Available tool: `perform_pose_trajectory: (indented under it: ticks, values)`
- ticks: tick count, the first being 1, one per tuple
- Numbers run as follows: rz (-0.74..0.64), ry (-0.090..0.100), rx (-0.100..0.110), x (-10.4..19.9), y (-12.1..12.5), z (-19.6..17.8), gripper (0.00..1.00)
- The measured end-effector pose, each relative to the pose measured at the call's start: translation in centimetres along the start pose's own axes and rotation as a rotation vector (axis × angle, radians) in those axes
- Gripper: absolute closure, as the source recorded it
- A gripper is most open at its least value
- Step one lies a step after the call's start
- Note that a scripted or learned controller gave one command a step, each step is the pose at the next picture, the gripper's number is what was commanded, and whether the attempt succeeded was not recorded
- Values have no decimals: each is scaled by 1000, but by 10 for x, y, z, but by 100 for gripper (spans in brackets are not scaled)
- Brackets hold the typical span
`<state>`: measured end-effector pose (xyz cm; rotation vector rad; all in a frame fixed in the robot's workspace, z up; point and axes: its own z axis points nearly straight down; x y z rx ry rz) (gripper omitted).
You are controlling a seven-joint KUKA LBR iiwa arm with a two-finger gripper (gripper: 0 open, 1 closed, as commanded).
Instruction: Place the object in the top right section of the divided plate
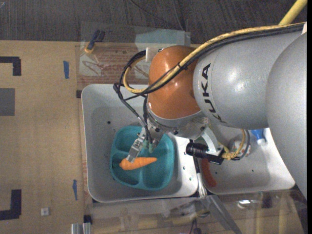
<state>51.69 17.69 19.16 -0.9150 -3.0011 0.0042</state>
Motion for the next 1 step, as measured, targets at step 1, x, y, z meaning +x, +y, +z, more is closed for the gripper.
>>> perform_pose_trajectory:
  ticks: [1]
  values:
    - [-229,4,-6,-10,7,100,0]
